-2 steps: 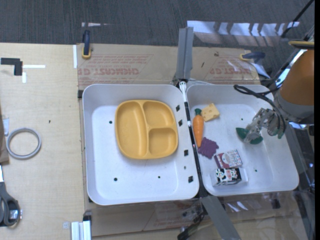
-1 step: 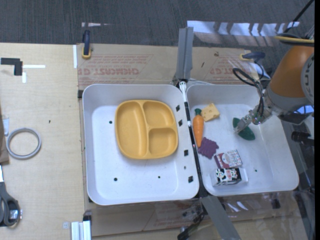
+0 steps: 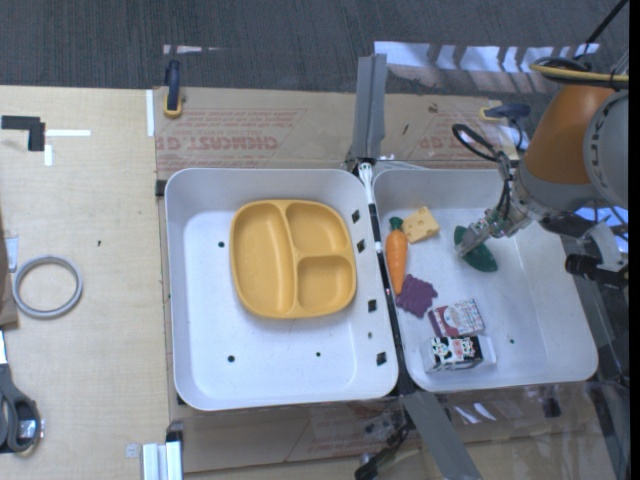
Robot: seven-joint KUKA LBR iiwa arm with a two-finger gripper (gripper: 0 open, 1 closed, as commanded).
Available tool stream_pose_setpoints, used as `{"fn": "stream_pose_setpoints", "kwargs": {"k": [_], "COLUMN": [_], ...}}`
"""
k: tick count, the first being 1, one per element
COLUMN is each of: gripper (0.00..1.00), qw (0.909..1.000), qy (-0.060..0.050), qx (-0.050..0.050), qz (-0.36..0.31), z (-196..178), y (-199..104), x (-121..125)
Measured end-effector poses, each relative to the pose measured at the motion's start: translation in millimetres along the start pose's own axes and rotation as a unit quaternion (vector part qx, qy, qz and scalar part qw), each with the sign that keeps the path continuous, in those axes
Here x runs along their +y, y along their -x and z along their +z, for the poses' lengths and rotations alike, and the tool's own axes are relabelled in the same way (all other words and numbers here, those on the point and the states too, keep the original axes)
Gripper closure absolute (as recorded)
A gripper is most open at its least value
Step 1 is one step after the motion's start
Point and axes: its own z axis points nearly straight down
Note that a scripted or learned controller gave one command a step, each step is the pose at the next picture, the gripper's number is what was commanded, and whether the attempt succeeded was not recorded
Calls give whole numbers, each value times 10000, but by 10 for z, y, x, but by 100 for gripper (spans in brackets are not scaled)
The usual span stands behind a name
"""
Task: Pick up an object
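The gripper (image 3: 478, 238) sat right of frame centre, in the right bin (image 3: 560, 363), its tip touching or just over the dark green object (image 3: 483, 258); I could not tell how the jaws stood.

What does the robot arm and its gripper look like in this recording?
The arm is bulky and rounded, pale grey with a broad orange band above the wrist. A black cable loops beside the band. The two-finger gripper is small, slim and metallic grey, far narrower than the arm that carries it.
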Motion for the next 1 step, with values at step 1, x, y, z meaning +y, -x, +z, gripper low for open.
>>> {"fn": "stream_pose_setpoints", "kwargs": {"k": [1], "gripper": [100], "qw": [9982], "qy": [-8], "qx": [-1], "qz": [600], "z": [-1492], "y": [-216], "x": [214]}}
